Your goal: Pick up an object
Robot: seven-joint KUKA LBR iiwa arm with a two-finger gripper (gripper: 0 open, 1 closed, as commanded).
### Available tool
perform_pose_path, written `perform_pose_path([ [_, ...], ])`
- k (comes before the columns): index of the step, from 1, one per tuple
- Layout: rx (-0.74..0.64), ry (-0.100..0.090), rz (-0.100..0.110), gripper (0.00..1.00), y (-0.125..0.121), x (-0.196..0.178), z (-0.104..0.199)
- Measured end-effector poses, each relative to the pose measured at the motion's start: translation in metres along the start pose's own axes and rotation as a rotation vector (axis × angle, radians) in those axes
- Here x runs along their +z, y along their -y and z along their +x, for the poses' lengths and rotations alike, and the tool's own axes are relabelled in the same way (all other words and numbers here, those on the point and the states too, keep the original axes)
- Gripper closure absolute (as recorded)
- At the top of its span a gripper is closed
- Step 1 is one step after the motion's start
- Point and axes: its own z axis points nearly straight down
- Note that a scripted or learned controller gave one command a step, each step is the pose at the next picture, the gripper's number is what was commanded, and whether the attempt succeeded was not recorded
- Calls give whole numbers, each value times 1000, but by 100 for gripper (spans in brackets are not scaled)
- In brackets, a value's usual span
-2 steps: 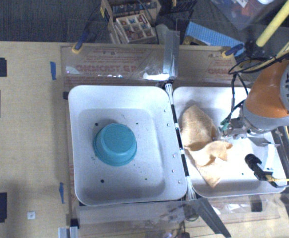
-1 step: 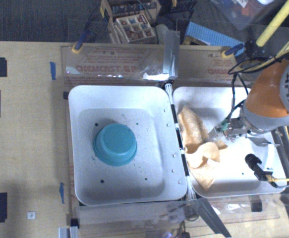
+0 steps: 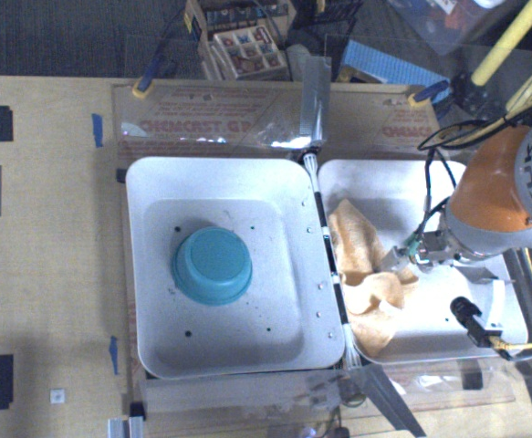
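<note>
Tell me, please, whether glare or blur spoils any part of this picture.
Camera view: lighting is even; the blue bowl is sharp, faintly shadowed; glare whitens the plastic sheet farther back; the gripper by the tan cloth looks slightly smeared.

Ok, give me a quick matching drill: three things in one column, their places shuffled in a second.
Things:
1. round blue plastic bowl
2. crumpled tan cloth
3. gripper

Places:
A. in the right bin, along its left wall
B. over the right bin, at the cloth's right edge
C. middle of the left bin

Pairs: 1-C, 2-A, 3-B.
</note>
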Motion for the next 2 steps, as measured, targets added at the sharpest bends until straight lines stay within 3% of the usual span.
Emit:
perform_pose_path([
  [1,5,-1,-3,100,0,-10,-2],
  [2,5,-1,-3,0,0,-10,-2],
])
